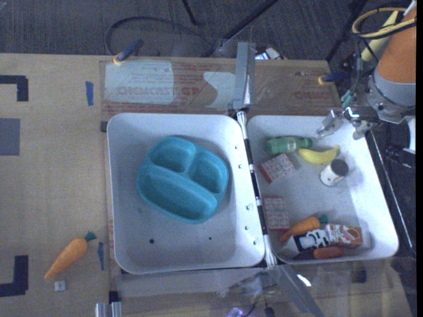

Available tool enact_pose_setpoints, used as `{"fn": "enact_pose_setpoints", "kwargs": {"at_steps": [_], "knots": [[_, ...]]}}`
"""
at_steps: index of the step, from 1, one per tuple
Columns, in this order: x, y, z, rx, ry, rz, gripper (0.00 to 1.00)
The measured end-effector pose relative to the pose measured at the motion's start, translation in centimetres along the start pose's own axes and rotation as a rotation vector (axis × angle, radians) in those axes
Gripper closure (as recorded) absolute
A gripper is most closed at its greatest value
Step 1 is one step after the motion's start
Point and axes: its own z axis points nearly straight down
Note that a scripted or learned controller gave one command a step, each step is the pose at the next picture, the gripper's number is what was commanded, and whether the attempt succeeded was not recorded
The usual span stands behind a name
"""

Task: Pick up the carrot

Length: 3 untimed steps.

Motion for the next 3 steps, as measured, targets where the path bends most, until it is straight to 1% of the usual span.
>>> {"fn": "enact_pose_setpoints", "kwargs": {"at_steps": [1,2,3], "knots": [[-3.1,-4.8,7.2,0.004,0.005,0.188,0.0],[-1.3,-11.1,11.0,-0.004,0.0,0.109,0.0],[5.9,-14.7,10.9,-0.004,0.003,0.522,0.0]]}}
